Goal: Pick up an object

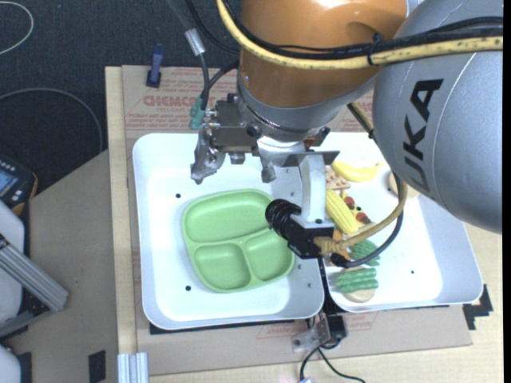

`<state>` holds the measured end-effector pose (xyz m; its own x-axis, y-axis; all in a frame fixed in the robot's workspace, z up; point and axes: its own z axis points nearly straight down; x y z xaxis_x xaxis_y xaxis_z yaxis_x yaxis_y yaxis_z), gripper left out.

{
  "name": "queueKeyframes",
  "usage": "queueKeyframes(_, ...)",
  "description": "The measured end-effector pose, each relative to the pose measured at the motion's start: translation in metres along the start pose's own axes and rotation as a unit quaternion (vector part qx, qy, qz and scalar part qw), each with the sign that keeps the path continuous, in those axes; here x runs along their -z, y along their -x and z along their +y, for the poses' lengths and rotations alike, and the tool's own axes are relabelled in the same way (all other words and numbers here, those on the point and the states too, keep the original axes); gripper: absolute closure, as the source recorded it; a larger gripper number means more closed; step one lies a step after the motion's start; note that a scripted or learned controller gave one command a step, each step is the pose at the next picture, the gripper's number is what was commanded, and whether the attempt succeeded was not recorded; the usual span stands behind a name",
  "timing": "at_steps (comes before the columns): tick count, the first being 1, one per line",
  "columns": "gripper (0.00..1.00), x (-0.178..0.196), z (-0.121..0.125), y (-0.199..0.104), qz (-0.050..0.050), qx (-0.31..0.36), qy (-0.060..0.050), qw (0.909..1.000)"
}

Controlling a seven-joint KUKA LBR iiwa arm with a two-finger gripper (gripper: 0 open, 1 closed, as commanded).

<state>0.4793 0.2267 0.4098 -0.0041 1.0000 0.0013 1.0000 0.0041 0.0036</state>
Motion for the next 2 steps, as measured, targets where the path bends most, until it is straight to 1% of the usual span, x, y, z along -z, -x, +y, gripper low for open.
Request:
queueKeyframes(1,0.0,0.132,0.001,0.002,0.002,-0.001,0.004,1.0)
queueKeyframes(2,0.0,-0.055,-0.002,0.003,-0.002,-0.003,-0.006,1.0)
